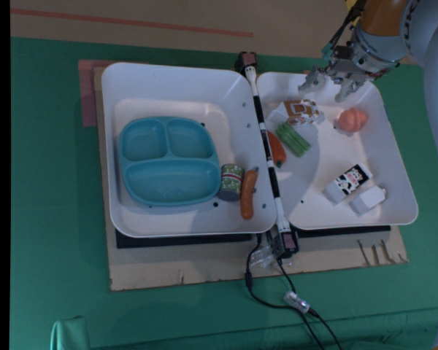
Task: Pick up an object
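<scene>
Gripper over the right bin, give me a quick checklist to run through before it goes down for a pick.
1. Gripper open: ok, fingers spread.
2. Gripper free of load: ok, nothing between the fingers.
3. Gripper over the right bin: ok, at its far edge.
4. Target directly under the gripper: not ok, bare bin floor there; the small carton and the peach lie nearer the camera.
5. Peach clear of neighbours: ok, it sits apart.
6. Height above the bin floor: cannot tell from this slant.
</scene>
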Tool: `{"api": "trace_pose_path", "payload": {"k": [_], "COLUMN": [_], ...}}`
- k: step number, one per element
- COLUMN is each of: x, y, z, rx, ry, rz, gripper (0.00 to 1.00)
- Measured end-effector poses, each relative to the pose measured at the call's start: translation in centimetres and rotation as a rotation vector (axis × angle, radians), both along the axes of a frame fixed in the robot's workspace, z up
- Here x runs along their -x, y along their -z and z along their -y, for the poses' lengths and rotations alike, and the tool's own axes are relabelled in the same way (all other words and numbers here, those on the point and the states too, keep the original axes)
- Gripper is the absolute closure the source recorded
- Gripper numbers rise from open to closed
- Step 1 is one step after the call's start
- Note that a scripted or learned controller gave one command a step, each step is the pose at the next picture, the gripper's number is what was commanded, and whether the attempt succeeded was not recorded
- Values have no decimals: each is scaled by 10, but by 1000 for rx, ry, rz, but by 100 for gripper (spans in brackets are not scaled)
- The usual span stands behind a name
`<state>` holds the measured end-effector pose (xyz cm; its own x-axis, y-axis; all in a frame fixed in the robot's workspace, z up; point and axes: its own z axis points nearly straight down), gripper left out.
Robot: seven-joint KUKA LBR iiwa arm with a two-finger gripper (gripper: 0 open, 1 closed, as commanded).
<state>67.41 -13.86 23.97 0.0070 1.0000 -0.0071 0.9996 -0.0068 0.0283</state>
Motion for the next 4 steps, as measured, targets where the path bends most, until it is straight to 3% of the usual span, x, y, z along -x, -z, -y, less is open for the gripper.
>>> {"api": "trace_pose_path", "payload": {"k": [1, 2, 3, 4], "x": [3, 1, 1, 4], "y": [15, 0, 0, 16], "z": [0, 1, 1, -1], "rx": [1, 2, 2, 1], "ry": [-2, 2, 2, -1], "rz": [-1, 11, 10, 4], "gripper": [0, 100, 0, 0]}}
